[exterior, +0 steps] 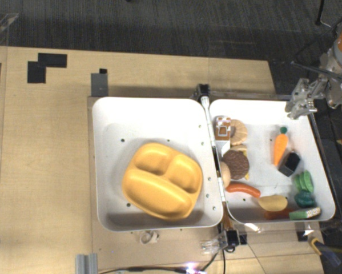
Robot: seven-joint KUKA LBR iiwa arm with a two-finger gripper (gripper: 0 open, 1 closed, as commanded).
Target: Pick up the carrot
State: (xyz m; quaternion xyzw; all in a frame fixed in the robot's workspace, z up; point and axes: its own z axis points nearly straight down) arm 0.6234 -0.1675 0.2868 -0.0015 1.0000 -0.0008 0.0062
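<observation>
Pale wooden bench [39, 170] with two shallow white plastic bins.

The left white bin [111, 124] and the right white bin [262, 110] stand side by side in the middle of the bench, touching at a metal strip. Near the far left corner lie flat black angular patches [45, 66], and a small grey block [99, 83] stands just behind the left bin.

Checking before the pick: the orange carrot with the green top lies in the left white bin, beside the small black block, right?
Not quite. The camera view shows the orange carrot with the green top in the right white bin, beside the small black block.
</observation>
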